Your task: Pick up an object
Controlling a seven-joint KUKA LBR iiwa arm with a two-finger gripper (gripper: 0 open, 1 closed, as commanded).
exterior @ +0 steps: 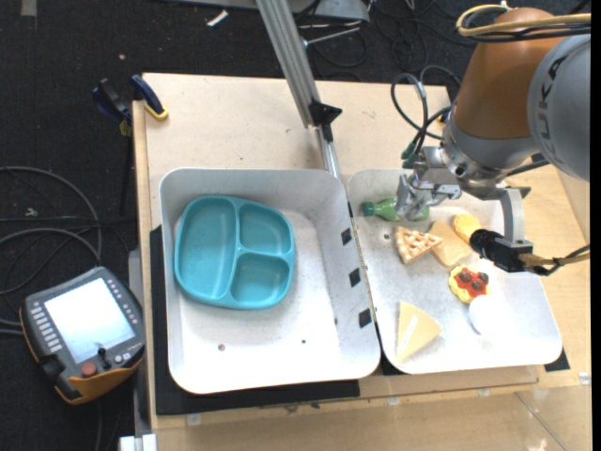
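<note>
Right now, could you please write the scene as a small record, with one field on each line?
left bin: holds a teal divided plate
right bin: holds toy food pieces
gripper: low over the back left part of the right bin
green toy piece: just beside the gripper, to its left in the view
waffle-patterned wedge: in front of the gripper
pale yellow wedge: near the front of the right bin
round piece with red topping: right of the waffle-patterned wedge
grasp: nothing seen between the fingers
</note>
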